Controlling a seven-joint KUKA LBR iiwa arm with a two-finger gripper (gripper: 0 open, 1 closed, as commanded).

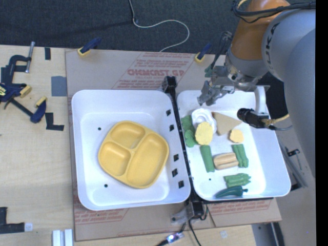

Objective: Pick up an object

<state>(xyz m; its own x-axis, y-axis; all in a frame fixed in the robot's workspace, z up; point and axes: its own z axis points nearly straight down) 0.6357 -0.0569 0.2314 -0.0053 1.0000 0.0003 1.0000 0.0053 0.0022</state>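
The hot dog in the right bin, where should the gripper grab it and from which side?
Grip the hot dog across its middle, coming straight down from above. It lies flat, long axis left-right, so close on its two long sides; green pieces crowd its ends.

I see a yellow plate (pixel 134 154) in the white left bin (pixel 82 111). In the white right bin (pixel 271 163): a yellow corn (pixel 204 133), a tan wedge (pixel 224 122), a green stick (pixel 206 158), a tan roll (pixel 225 161), a dark green pepper (pixel 230 191). My arm (pixel 287 40) is grey with an orange band (pixel 259 14).
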